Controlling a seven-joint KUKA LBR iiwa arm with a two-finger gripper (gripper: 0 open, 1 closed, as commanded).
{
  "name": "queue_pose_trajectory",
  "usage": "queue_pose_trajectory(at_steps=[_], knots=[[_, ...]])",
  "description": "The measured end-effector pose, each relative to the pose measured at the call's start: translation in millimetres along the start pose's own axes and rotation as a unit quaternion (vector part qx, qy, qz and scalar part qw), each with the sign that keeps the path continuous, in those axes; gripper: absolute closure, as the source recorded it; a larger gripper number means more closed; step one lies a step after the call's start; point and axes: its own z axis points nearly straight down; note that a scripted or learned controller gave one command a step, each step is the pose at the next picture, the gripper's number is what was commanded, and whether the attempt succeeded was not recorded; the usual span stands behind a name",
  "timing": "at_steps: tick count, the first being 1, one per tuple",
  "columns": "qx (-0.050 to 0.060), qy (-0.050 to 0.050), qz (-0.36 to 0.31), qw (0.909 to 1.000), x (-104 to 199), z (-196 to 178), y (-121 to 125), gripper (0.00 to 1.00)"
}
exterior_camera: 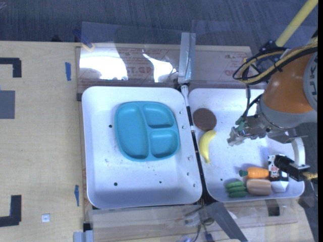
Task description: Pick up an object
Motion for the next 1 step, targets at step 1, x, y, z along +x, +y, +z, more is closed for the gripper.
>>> queue_pose_trajectory(at_steps=[1], knots=[[0.004,0.0,0.002,1.0,-2.4,3.4,-2.8,0.0]])
